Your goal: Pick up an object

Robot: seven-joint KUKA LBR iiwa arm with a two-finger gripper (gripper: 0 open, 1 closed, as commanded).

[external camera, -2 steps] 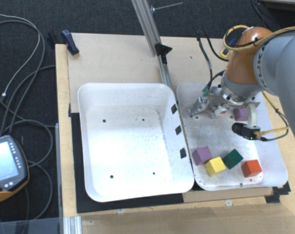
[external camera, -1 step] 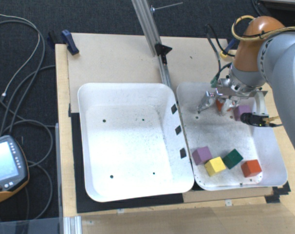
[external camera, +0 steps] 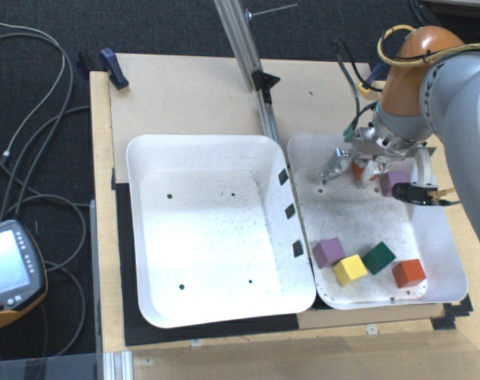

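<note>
From the camera view, the counter [external camera: 184, 101] carries two shallow white bins side by side: the left bin [external camera: 145, 161] and the right bin [external camera: 446, 267], which holds all the loose objects. The arm [external camera: 450, 77] reaches in from the right and hangs over the far part of the right bin, with the claw [external camera: 359, 165] low above the bin floor. Whether the claw is released or clenched, I cannot tell, since the wrist hardware crowds it. Just beside the claw lies a pink block [external camera: 394, 181], partly masked by the arm, with a small orange-red piece near it that is too blurred to name. Along the near wall sit four more: a purple block [external camera: 329, 251], a yellow block [external camera: 351, 269] touching it, a green block [external camera: 378, 257] just beside the yellow, and an orange block [external camera: 409, 272] a little apart. These look like small rigid cubes, probably light and not fragile, with flat faces that should suit a pinch across two opposite sides. The pink block seems the likeliest target; the clustered ones leave little room for entry between neighbours.
</note>
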